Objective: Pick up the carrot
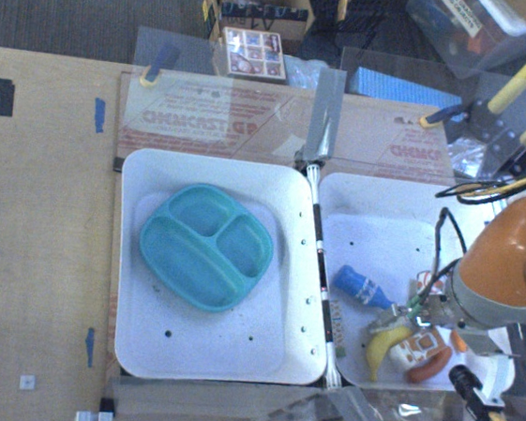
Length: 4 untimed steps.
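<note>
- You have two white bins side by side on the tabletop: the left bin (146, 239) holds a teal divided plate (207, 246), lying flat and roughly centred, well apart from everything you need.
- The right bin (383, 237) holds the toy food, all bunched at its near right corner, under the arm.
- The arm (512, 257) reaches in from the right; its orange band sits over the bin's right side, with the wrist hanging low above the cluster. That placement suggests it is lined up for a pick there.
- The jaws (424, 308) appear as dark and metal hardware just left of the wrist, but you cannot tell from this slant whether they are parted or closed, and nothing is clearly held between them.
- The carrot (458, 341) looks to be the small orange sliver just beside the wrist, at the cluster's right edge. It is mostly hidden by the arm, so treat that identification as a judgement.
- Just near of it lies a reddish sausage-shaped piece (428, 366), touching or nearly touching a pale item (413, 350) beside it.
- A banana (382, 346) curves at the cluster's left, and a blue bottle-like toy (360, 285) lies farther left, tilted on its side.
- Because the pieces are crowded, expect the risk to be catching a neighbour or nudging the carrot against the bin wall.
- The pick does not look done yet.
</note>
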Available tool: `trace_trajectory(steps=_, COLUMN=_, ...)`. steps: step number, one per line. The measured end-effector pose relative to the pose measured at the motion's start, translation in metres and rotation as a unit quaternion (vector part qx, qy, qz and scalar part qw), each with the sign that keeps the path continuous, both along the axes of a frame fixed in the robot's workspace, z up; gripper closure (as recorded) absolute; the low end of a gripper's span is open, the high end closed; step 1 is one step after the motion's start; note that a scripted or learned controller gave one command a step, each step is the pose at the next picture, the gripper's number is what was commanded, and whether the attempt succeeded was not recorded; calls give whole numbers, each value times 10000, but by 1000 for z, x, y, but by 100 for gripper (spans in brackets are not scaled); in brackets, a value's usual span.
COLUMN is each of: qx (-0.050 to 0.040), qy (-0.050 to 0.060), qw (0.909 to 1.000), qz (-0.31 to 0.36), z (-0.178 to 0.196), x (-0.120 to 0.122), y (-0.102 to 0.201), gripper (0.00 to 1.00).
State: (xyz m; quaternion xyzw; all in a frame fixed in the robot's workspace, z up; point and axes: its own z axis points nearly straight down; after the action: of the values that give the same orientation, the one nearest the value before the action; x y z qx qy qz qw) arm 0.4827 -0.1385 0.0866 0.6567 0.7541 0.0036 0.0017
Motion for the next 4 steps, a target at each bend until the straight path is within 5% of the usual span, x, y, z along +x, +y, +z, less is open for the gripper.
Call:
trace_trajectory(steps=1, qx=-42, qy=-8, qw=9994, qz=348, z=0, x=-1, y=26, gripper=0)
trace_trajectory(steps=2, qx=-32, qy=-20, qw=9994, qz=344, z=9, x=0, y=27, gripper=100)
trace_trajectory(steps=3, qx=-17, qy=42, qw=9993, qz=364, z=105, x=-3, y=21, gripper=100)
trace_trajectory(steps=4, qx=-20, qy=40, qw=9937, qz=-1118, z=118, x=2, y=-22, gripper=100)
